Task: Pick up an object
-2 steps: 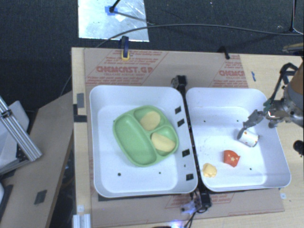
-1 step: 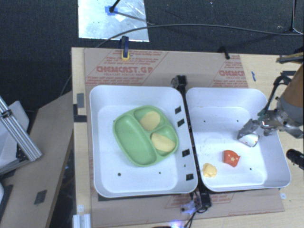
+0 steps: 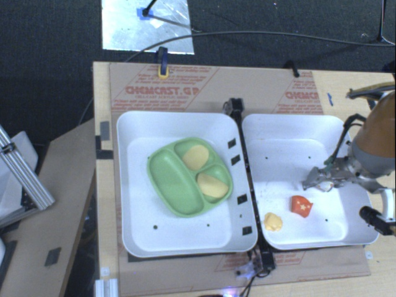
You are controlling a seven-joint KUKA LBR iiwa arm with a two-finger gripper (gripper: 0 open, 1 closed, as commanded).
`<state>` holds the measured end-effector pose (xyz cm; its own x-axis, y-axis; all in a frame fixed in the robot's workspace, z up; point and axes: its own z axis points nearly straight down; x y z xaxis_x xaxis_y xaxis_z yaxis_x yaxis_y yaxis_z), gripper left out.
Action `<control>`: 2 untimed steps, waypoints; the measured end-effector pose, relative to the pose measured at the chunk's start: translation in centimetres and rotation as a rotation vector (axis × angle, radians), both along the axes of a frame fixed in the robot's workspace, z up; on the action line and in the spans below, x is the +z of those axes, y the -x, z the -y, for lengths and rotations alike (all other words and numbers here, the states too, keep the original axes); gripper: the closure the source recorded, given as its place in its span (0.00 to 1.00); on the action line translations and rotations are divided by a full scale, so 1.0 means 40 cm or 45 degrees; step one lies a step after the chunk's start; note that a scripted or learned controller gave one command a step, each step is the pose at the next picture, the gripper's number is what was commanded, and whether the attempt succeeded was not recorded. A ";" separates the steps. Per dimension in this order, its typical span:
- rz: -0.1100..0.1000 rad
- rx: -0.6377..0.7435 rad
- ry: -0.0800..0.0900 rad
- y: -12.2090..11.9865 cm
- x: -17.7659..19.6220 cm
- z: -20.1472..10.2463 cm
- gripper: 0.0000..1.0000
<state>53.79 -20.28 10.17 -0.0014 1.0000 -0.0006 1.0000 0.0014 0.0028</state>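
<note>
This is a robotics lab, set up as a test cell. A grey arm [image 3: 377, 135] with an orange band reaches in from the right, its gripper [image 3: 317, 179] over the right bin [image 3: 291, 132]. Left of the gripper, a second white bin [image 3: 133, 166] sits edge to edge with the first, both on a board [image 3: 204, 85] printed CHEMCAST GP and pinned by a clamp [image 3: 162, 62] at its far edge. Beyond the board, dark carpet [image 3: 49, 36] bears a foil sheet [image 3: 145, 17] taped down, and cables [image 3: 278, 34] trail across it. Far left of the gripper stands an aluminium rail [image 3: 25, 172]. Near it lie toy foods [image 3: 301, 205], and a green tray [image 3: 176, 184] lies in the left bin.
</note>
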 end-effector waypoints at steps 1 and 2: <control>0.000 -0.001 0.000 -0.003 -0.038 0.000 0.00; 0.000 -0.001 0.001 -0.004 -0.017 0.000 1.00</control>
<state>53.95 -20.28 9.50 -0.0008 1.0000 -0.0011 1.0000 0.0008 0.0030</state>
